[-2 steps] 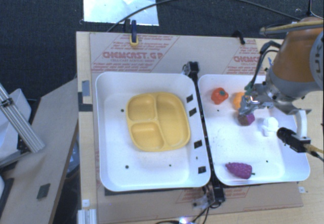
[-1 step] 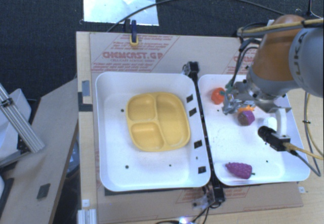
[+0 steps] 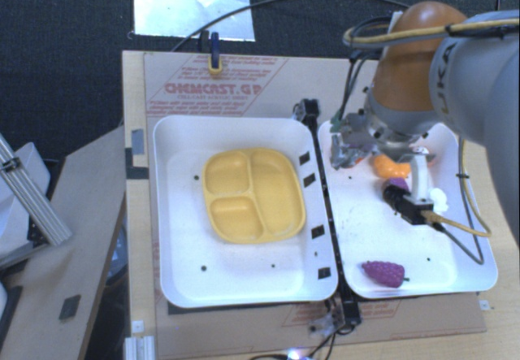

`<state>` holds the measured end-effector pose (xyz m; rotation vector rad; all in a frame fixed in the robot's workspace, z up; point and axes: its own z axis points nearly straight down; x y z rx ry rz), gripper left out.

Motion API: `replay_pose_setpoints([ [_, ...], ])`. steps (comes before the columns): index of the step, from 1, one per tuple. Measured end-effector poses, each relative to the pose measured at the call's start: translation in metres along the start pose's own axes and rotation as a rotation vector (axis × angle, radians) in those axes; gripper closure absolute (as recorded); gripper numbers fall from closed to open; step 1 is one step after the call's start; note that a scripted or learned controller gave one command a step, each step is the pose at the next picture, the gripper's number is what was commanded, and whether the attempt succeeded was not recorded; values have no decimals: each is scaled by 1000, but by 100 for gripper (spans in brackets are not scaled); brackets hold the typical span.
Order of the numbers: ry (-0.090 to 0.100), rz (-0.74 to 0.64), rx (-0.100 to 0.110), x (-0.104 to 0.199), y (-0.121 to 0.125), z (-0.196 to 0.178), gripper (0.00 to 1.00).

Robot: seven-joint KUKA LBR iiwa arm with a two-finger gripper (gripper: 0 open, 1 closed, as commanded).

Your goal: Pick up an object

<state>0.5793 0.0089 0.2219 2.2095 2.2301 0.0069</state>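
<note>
orange object (image 3: pixel 388 166): mostly hidden under the arm's wrist
tool (image 3: pixel 351 151): fingers too blurred to read
arm (image 3: pixel 479 66): cut off at the right edge

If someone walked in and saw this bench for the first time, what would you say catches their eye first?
Probably the big grey arm with its orange band, leaning in from the right over the right bin. Next, the yellow divided tray lying in the middle of the left bin. In the right bin, an orange object sits beside the gripper, and a purple object lies alone near the front edge.
</note>
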Motion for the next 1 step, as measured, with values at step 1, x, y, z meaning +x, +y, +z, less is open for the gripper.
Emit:
replay_pose_setpoints([
  [1,1,-1,1,57,13,-11,100],
])
